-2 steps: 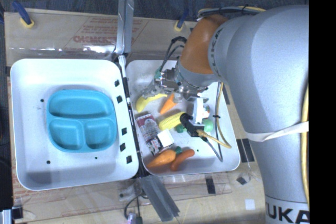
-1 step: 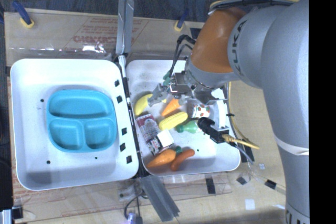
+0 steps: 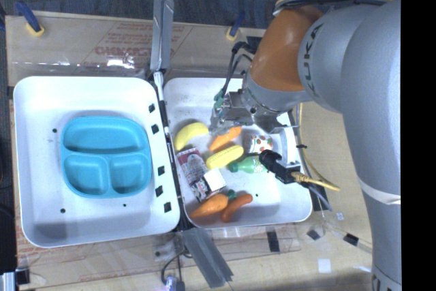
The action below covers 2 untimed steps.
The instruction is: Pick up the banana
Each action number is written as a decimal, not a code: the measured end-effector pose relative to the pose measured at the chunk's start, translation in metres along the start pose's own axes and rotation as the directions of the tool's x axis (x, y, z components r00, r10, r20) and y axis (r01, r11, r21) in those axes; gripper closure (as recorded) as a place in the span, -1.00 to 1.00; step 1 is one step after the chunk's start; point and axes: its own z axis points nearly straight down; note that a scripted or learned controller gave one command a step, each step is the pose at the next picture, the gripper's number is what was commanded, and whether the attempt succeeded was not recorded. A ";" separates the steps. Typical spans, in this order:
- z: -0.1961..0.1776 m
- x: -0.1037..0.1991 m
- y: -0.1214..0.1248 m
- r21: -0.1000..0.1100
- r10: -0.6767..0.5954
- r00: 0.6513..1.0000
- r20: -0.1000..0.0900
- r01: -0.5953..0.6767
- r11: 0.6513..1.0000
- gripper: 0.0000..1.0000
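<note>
The banana [image 3: 191, 135] is a bright yellow, curved piece lying in the upper left part of the right bin [image 3: 294, 209], near the divider between the bins. My gripper [image 3: 223, 119] hangs under the grey and orange wrist, just right of the banana and above an orange carrot [image 3: 224, 140]. The wrist body hides most of it. From this angle I cannot see anything held in it.
The right bin also holds a pale yellow corn-like piece [image 3: 225, 157], a green item [image 3: 248, 165], a red packet [image 3: 193, 170], two carrots [image 3: 219, 205] at the front and a small white and red item [image 3: 261, 144]. A blue divided tray [image 3: 105, 153] lies in the left bin [image 3: 34, 215].
</note>
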 end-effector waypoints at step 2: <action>-0.007 0.015 0.000 -0.003 -0.030 1.000 0.001 0.030 1.000 -1.00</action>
